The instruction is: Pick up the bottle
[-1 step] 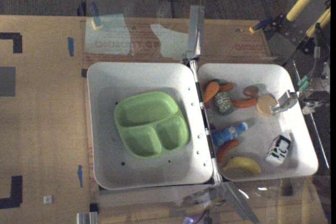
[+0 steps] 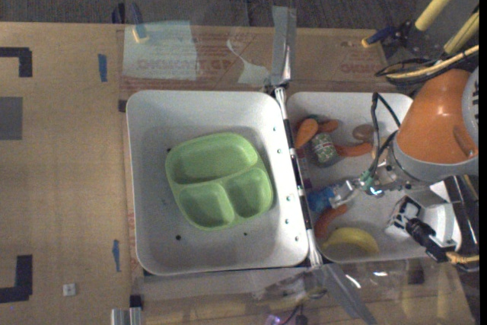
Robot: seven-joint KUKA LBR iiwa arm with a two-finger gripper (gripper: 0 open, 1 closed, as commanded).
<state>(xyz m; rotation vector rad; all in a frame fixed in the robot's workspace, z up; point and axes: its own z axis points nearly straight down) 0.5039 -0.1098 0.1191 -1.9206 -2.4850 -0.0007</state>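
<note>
- Although the arm [image 2: 434, 129] hangs over the right bin [image 2: 449, 236], the pick looks unfinished: nothing is seen lifted, so closing on the target and raising it remain, by my judgement.
- Bench [image 2: 61, 164]: tan board, carrying two white bins side by side.
- Left bin [image 2: 144, 224]: holds one green divided plate [image 2: 219, 179], well apart from the work.
- Right bin: holds assorted small items, the bottle among them.
- Hand [image 2: 358, 186]: low in the right bin, reaching left toward a blue item [image 2: 323, 199] by the dividing wall; whether it is apart or together, I cannot tell.
- Banana [image 2: 351, 241]: near edge of the right bin.
- Carrot [image 2: 306, 132]: far left corner of the right bin.
- Bottle [image 2: 324, 149]: small, dark green, lying in the far left part of the right bin, just beside the carrot, apart from the hand. Long axis appears to run far to near; which end is the neck is too blurred to say.
</note>
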